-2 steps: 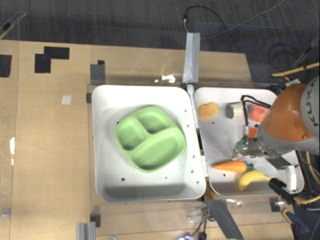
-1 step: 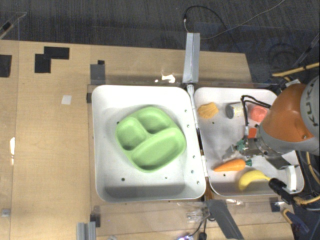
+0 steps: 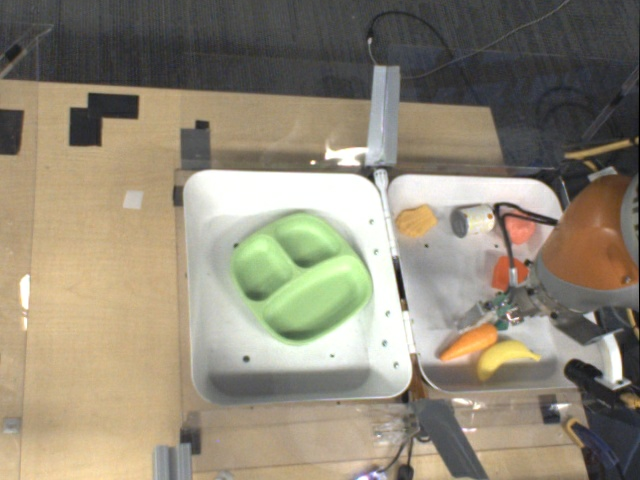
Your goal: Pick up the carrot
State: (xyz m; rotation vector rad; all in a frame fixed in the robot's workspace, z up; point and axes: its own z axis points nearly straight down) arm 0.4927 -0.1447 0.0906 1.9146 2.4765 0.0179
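The carrot [image 3: 468,343] lies in the right bin [image 3: 430,268], near its near edge, tilted, with a yellow banana [image 3: 505,359] just beside it on the right. The end effector [image 3: 497,314] hangs low just above the carrot's right end; whether its tips are spread or pressed together I cannot tell (they blur into the clutter). Farther back in the same bin sit a tan lump [image 3: 416,221], a small grey cylinder [image 3: 471,220] and some red pieces [image 3: 519,230]. The left bin [image 3: 205,268] holds a green divided plate [image 3: 300,276] on the desk [image 3: 90,298].
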